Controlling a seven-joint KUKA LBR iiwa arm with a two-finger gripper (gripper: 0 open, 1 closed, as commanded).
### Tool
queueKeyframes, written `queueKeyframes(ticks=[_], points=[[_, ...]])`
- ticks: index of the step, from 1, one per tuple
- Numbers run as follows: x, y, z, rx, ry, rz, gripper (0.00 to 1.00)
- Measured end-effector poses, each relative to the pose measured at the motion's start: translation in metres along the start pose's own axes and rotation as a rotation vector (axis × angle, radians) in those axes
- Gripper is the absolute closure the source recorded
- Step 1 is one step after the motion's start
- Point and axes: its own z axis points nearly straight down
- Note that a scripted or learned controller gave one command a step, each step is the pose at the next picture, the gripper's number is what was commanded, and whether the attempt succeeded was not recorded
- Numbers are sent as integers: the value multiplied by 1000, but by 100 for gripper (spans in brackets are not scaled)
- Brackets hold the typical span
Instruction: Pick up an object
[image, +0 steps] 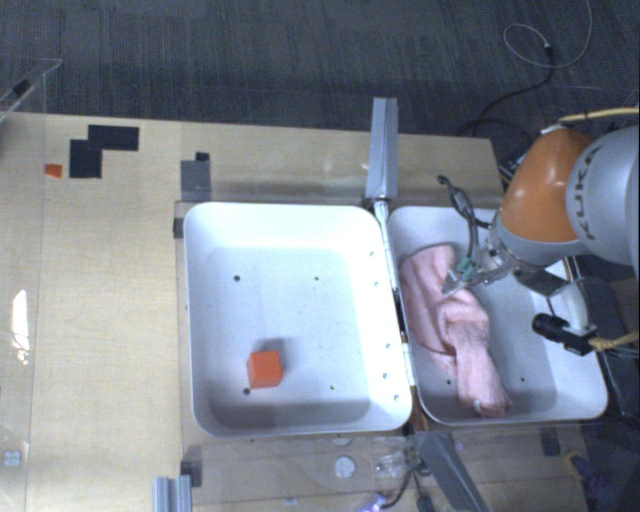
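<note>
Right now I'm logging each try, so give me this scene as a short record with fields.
left bin: holds an orange block, near its front left
right bin: holds a pink cloth, crumpled, lying front to back along the left side
gripper: low over the cloth's upper part
grasp: cannot tell
arm: enters from the right
block: apart from the gripper, untouched

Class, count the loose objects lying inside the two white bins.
2: an orange block in the left bin, a pink cloth in the right bin. The cloth may hide others.
</note>
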Motion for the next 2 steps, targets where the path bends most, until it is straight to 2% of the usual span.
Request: queueKeyframes(ticks=[1,2], points=[[-1,-24,11,3,1,22,100],[-2,-26,12,6,1,24,0]])
